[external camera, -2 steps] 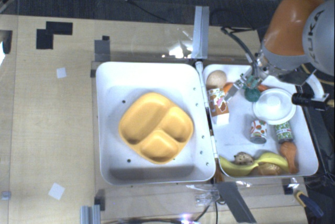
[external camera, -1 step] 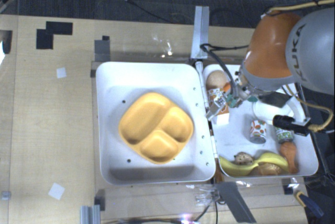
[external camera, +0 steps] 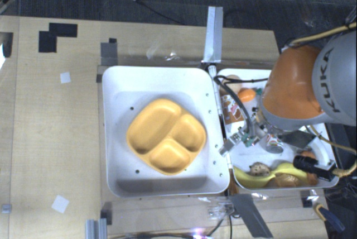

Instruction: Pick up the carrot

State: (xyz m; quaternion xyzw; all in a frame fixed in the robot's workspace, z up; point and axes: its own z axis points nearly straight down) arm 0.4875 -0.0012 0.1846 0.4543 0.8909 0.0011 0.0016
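Left bin [external camera: 120, 120]: holds one yellow three-compartment plate [external camera: 166, 135], sitting roughly central, compartments bare; right bin [external camera: 329, 146]: crowded, largely covered by the arm [external camera: 304, 84] reaching in from the right, orange band over the bin's upper half; carrot [external camera: 246, 94] lies at the far end of the right bin, a small orange piece showing just left of the orange band, partly hidden by a black cable; beside it along the bin's left wall a brown printed packet [external camera: 231, 109]; near end of the right bin: a banana [external camera: 262, 176] lying along the front wall, a small speckled round item [external camera: 258, 168] touching it, a brown lump [external camera: 287, 179] just right of that; claw [external camera: 251, 134] sits low over the middle of the right bin, apart from the carrot; finger state cannot be made out; both bins rest side by side on the bench [external camera: 50, 148].
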